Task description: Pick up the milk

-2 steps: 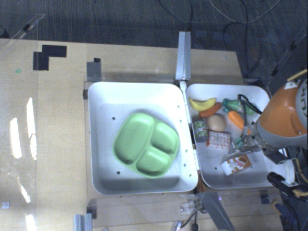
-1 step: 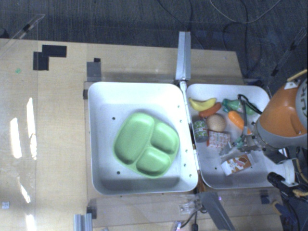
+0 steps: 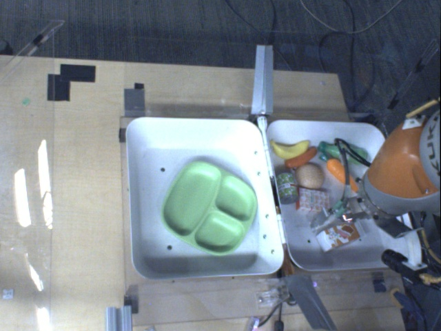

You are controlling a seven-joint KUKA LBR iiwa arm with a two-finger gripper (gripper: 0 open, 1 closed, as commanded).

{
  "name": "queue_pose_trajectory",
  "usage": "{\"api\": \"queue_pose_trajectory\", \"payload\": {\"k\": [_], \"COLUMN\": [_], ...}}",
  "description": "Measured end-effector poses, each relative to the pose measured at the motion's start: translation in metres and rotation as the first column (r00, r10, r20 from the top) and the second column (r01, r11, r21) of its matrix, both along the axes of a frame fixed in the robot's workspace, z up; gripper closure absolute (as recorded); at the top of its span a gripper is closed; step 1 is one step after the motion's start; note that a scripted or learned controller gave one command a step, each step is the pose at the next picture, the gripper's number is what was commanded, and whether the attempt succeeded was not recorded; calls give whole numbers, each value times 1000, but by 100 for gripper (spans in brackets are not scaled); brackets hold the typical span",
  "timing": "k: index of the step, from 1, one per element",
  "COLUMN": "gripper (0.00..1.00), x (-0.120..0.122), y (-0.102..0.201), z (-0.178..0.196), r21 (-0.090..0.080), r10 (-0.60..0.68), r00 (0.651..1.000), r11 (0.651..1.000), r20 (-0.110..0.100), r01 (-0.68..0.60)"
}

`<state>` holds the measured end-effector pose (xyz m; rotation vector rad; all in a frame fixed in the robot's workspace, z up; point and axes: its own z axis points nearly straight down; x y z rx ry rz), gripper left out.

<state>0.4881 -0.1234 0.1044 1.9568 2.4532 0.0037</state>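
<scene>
Low over the right bin [image 3: 375, 135], near its front: gripper [image 3: 335, 216], opening hidden, cannot tell whether spread or closed.
Just beneath and touching or nearly so: what looks like the milk [image 3: 340, 236], a small white-and-brown carton lying flat, long axis slanting from lower left to upper right, top end not discernible. Underneath all, pale wooden bench [image 3: 76, 185]; beyond, dark carpet [image 3: 138, 12] with cables. Sharing the right bin: banana [image 3: 289, 147], carrot [image 3: 335, 170], spotted packet [image 3: 312, 200]. Resting in the left bin [image 3: 148, 140]: green sectioned tray [image 3: 209, 206].
</scene>
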Motion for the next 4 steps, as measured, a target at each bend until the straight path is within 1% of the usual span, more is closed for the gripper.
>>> {"api": "queue_pose_trajectory", "payload": {"k": [1, 2, 3, 4], "gripper": [0, 0, 100, 100], "x": [0, 3, 6, 0], "y": [-18, -14, -13, 40], "z": [65, -15, -3, 86], "r21": [-1, -2, -3, -1], "r10": [-95, 84, 87, 194], "r00": [995, 996, 996, 981], "r11": [995, 996, 996, 981], "r20": [2, 8, 16, 3], "r01": [95, -84, -87, -194]}}
